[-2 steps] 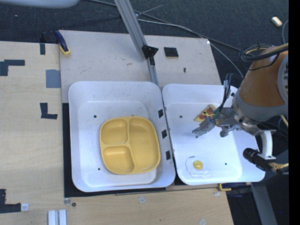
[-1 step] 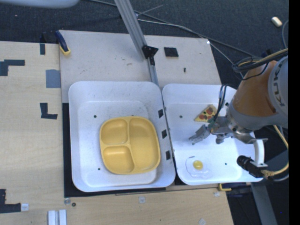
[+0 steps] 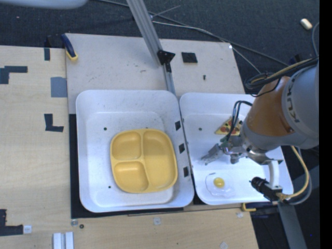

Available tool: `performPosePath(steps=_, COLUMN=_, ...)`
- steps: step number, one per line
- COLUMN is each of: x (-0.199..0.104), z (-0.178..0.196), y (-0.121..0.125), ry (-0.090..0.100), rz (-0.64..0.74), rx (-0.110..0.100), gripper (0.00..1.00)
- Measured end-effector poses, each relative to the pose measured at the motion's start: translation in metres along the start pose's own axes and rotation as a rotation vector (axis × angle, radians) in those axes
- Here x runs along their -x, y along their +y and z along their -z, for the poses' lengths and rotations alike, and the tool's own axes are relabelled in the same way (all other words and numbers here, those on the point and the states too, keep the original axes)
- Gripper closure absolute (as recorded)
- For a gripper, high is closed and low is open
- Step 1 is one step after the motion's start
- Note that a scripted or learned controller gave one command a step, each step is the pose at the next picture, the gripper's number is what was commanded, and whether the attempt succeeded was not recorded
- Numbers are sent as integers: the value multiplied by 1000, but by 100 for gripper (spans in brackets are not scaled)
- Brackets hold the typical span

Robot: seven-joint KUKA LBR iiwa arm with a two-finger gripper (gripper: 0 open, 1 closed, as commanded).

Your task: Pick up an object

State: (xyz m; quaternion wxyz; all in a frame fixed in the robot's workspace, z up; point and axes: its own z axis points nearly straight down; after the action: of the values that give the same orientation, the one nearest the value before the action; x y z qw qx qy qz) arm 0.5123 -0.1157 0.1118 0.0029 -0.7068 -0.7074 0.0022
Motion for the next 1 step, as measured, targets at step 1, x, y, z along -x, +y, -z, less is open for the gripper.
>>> performPosePath(steps=1, x=1, z=-26, y=1, ry=-2, rz=-1, rx=7, gripper=0)
